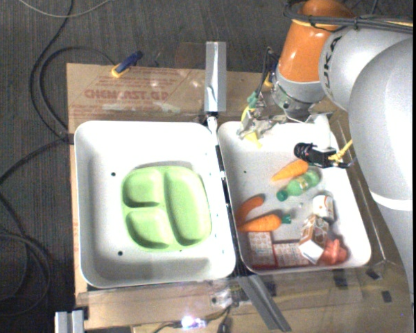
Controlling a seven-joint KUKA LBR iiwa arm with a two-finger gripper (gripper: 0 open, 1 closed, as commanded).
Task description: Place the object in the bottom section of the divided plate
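The big grey arm (374,82) reaches in from the right, and its orange band sits above the far edge of the right bin (260,159). The gripper (258,125) hangs at that bin's far left corner. I cannot tell if it grips anything.

The left bin (97,151) carries the green plate (168,205) in its middle. The plate has three parts.

In the right bin, one carrot (267,223) lies near the middle, another carrot (291,170) lies further back, and a green bottle (298,185) lies just beside that one.
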